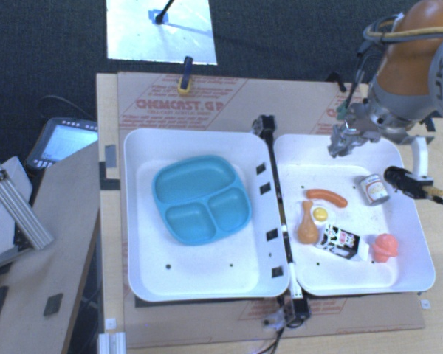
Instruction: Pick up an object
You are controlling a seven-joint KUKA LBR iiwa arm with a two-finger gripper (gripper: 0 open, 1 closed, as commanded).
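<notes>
Sitting side by side on the counter [107, 116], over a sheet of brown card printed in red [207, 100], two shallow white bins meet along a dark seam with black clips. In the camera view the left bin [136, 257] holds one thing, a blue divided plate [201, 198], lying flat near its middle with bare white floor on all sides. The right bin [295, 169] carries the loose pieces. An orange sausage [326, 197] lies near the middle, and just below it is an orange pear-shaped toy [307, 228] with a yellow and white disc at its upper end. A black-and-white carton [340, 240] lies flat, close beside the toy on its right, and just right of the carton stands a pink toy [385, 247] near the bin's front right corner. A small grey can [372, 189] with a pale label is tipped toward the right wall, well apart from the sausage. The back half of the right bin is open floor, as is its front left corner. The grey arm comes in from the right, and its end effector [341, 144] hangs over the back left part of the right bin, apart from every piece; whether it is released or clenched cannot be told. The sausage is smooth, slightly curved and evenly orange, with clear floor behind it.
</notes>
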